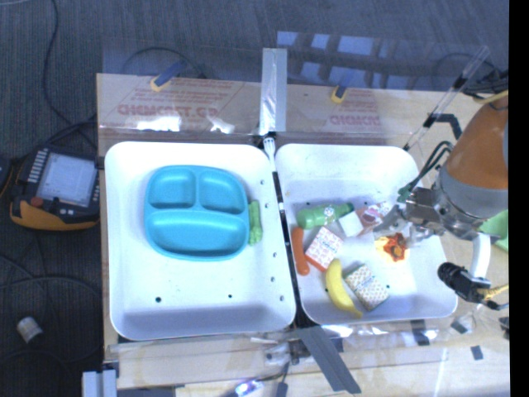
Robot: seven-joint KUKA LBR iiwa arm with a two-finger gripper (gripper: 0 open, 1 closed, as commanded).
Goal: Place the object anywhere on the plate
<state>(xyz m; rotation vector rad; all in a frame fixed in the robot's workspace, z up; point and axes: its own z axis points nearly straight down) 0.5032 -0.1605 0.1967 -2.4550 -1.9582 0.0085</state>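
Gripper low over the right white bin, near its right side; open or closed cannot be told, nothing seen held. Small orange-red toy lies just below-left of it, other items further left: yellow plastic banana, green plastic bottle. Blue three-compartment plastic plate sits in the left white bin, well apart to the left. Carry runs leftward across the divider.
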